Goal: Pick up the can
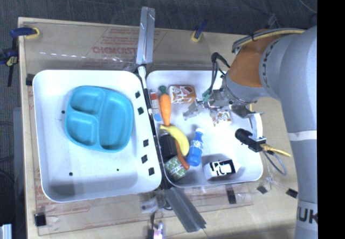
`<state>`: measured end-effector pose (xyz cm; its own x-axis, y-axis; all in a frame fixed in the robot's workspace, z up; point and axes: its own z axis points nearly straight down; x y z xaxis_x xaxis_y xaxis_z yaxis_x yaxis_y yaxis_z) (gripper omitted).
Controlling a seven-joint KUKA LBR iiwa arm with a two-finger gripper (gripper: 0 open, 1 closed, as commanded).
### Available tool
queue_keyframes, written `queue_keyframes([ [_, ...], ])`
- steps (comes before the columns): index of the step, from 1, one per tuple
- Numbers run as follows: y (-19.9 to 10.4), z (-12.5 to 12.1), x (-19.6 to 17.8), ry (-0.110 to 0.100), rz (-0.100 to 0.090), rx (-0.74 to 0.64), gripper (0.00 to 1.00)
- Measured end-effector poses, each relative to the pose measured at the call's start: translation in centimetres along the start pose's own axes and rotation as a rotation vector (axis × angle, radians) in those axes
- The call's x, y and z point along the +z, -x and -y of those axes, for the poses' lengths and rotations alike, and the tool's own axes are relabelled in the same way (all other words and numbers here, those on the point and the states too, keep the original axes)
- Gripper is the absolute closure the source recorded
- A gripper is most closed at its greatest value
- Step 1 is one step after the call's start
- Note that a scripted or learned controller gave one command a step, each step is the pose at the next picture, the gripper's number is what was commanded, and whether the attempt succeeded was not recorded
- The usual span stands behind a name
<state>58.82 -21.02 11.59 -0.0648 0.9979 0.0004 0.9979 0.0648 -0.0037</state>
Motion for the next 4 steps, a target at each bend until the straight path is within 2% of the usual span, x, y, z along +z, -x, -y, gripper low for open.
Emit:
queue_keyframes([
  [1, -0.4, 6.2, 2.5, 0.000, 0.000, -0.005, 0.00],
  [2, -0.4, 7.1, -10.5, 0.004, 0.001, 0.002, 0.00],
  [3, -0.6, 8.9, -3.2, -0.001, 0.000, 0.038, 0.00],
  [4, -0.2, 2.2, -2.0, 0.000, 0.000, 0.088, 0.00],
])
